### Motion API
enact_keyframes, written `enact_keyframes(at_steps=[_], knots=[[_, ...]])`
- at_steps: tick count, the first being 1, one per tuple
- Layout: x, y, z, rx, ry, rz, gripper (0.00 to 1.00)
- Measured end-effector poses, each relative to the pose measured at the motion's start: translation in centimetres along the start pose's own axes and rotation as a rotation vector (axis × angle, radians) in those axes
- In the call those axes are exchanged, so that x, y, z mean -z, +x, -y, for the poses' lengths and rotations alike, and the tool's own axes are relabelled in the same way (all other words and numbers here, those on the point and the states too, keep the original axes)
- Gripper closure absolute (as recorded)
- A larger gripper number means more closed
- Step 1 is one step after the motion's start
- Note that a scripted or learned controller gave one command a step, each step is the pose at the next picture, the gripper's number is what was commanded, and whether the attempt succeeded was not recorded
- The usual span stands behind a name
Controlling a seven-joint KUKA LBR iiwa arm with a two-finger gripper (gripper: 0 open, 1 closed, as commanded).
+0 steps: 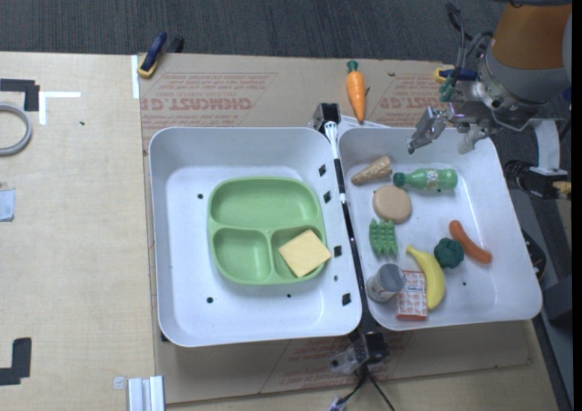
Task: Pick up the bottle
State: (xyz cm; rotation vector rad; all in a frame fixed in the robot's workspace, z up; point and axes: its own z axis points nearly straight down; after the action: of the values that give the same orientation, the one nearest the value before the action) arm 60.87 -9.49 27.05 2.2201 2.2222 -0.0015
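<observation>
The bottle (426, 180) is green with a white label and lies on its side in the far part of the right bin (506, 218), cap pointing left. My gripper (448, 135) hangs above the bin's far rim, a little beyond and to the right of the bottle. Its two fingers stand apart, open, with nothing between them. It is not touching the bottle.
Near the bottle lie a bread cone (371, 170) and a round bun (392, 204). Nearer are a green toy (383, 237), banana (427, 275), broccoli (448, 252), sausage (470, 242), can (386, 282) and red box (412, 296). A carrot (355, 89) lies outside. The left bin (173, 218) holds a green plate (265, 229) with a yellow block (304, 253).
</observation>
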Motion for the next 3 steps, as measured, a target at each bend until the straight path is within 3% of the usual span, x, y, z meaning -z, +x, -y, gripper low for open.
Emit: enact_keyframes(at_steps=[1,2,3], knots=[[0.9,0.0,0.0,0.001,0.000,0.001,1.00],[6.1,-2.6,8.3,-0.134,0.001,0.000,1.00],[3.0,-9.2,13.1,-0.130,0.001,0.000,1.00]])
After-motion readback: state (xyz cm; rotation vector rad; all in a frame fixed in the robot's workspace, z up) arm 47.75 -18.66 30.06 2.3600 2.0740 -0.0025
